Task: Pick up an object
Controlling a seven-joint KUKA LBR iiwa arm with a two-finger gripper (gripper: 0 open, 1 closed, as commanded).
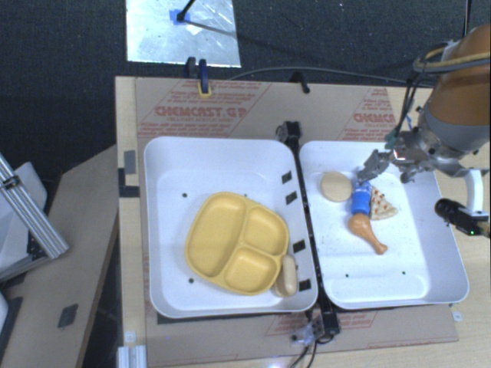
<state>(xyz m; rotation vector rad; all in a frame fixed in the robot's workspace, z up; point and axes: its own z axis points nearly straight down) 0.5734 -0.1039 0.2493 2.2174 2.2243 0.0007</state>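
You are at the approach step: nothing is lifted yet. Start with the bench [253, 102], whose brown sheet carries red print reading "CHEMCAST GP" at 11 o'clock and again, partly hidden, at 1 o'clock; that is the only writing you can read here.

The left bin [165, 205] holds a yellow tray [236, 242] with three compartments, and a pale bun [287, 275] leans on the tray's rim at 5 o'clock.

The right bin [430, 274] holds the candidates, bunched in its upper left part. The arm [460, 90] comes in from 2 o'clock, and the gripper [374, 165] hangs over the top of the cluster. You cannot tell how far the claw is open at this angle, and nothing shows between its tips, so treat it as holding nothing.

Just below the claw stands a blue can [360, 202]; any label on it is too small to read. A round cookie [335, 186] lies at the can's 10 o'clock, a pizza slice [382, 205] touches it at 3 o'clock, and a drumstick [367, 232] runs off toward 5 o'clock.

The can looks the likeliest target. Your next move calls for a straight descent over it, with tips clear of the slice and the cookie before closing, since neighbours this close could be nudged or pinched along.
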